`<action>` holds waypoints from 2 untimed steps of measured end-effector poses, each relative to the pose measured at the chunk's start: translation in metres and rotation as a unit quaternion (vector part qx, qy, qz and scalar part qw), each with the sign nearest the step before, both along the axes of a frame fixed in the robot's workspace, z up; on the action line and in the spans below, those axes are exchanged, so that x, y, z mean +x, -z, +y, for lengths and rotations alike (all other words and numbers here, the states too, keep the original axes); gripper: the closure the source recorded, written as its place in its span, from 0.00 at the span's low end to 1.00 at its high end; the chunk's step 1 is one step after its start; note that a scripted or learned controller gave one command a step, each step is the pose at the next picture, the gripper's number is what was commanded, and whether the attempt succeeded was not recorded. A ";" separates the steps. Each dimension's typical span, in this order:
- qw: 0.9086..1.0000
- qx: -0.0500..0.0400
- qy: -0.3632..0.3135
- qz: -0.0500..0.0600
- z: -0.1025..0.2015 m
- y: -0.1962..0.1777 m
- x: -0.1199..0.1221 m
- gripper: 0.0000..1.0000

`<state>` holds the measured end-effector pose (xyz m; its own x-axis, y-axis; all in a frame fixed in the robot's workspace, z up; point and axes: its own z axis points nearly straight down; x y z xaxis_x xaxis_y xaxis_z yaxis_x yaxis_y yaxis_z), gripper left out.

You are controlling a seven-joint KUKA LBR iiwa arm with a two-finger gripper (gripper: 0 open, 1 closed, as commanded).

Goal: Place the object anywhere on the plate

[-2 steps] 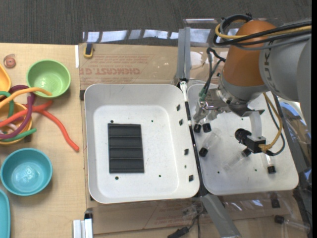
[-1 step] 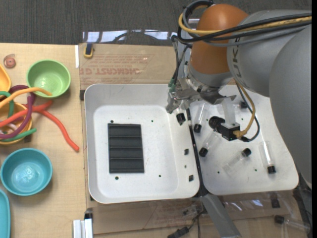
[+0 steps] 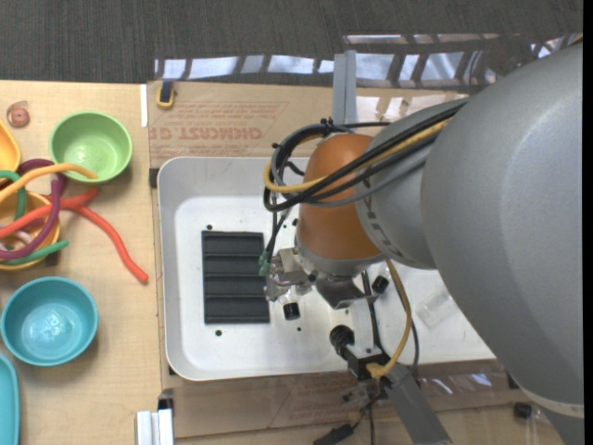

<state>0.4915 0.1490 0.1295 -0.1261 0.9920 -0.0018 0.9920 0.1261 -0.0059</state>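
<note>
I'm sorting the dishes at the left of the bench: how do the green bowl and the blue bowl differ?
The green bowl is light green; the blue bowl is turquoise. The green bowl sits farther back, near the top of the bench, and the blue bowl lies nearer the front edge. The green bowl has a yellow cord draped over its rim, whereas the blue bowl's rim is bare. Both are round, upright, and stand on the wooden surface outside the white bin.
</note>
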 end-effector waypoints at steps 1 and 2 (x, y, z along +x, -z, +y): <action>1.000 -0.001 0.024 -0.001 0.073 -0.053 0.072 1.00; 0.999 0.001 -0.034 -0.001 0.054 0.037 -0.014 1.00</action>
